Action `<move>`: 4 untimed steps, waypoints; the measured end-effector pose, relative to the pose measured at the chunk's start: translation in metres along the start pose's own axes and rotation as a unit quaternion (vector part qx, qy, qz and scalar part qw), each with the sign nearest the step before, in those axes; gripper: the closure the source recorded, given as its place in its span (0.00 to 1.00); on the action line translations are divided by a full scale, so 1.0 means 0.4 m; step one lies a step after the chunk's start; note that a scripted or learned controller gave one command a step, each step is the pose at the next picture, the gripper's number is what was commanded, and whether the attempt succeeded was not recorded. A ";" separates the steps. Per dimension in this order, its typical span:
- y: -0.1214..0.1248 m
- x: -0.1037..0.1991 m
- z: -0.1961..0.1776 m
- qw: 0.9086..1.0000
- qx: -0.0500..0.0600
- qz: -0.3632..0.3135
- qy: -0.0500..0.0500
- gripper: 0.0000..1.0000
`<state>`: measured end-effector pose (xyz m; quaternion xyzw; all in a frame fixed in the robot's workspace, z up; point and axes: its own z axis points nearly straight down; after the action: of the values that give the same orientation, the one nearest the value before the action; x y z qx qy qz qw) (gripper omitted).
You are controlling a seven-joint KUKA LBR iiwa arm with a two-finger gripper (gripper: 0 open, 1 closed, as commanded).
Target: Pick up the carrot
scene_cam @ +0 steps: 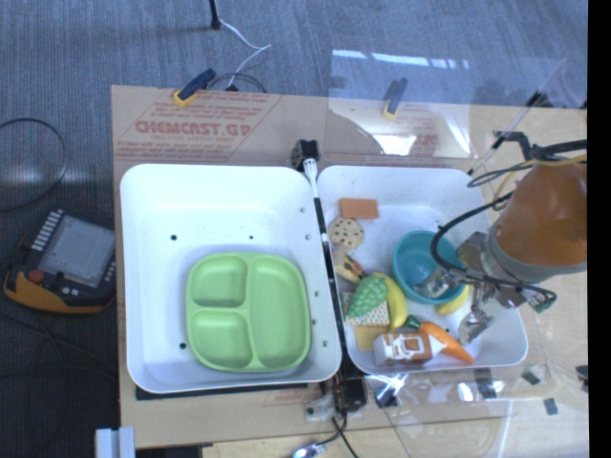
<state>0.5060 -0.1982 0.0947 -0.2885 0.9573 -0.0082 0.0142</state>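
Gripper (474,315) hangs low in the right bin (420,181), at the lower right of the frame, just right of the carrot (447,341); whether it is wide, narrow or closed on anything cannot be told, since wrist body and cabling cover the tip. It is judged to be positioned for a descent on the carrot, not yet a grasp.

Left to right:
- Left bin (153,208): holds one green divided plate (249,310), lying flat at its lower centre. Likely the drop-off side, kept apart from the clutter.
- Right bin, left part: a round cookie (345,232) and an orange flat block (359,209) toward the top; below them a green-and-yellow corn piece (373,299).
- Centre: a teal bowl (417,260), a yellow item (452,301) just beside it.
- Lower edge: a white carton (405,348), touching the carrot's left end.

Carrot: small, orange, tapered, lying flat and slanted, thick end toward the carton, tip pointing to the lower right near the bin's front wall. Crowded neighbours leave little room for approach; risk of nudging the carton is judged high.
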 end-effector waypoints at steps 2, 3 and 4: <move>0.163 -0.095 -0.061 0.993 -0.014 -0.114 0.008 0.00; 0.174 -0.121 -0.013 0.969 0.003 -0.247 -0.001 0.00; 0.179 -0.141 -0.044 0.969 0.005 -0.249 -0.009 1.00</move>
<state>0.5130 -0.1070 0.1120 -0.5174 0.8554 -0.0137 0.0218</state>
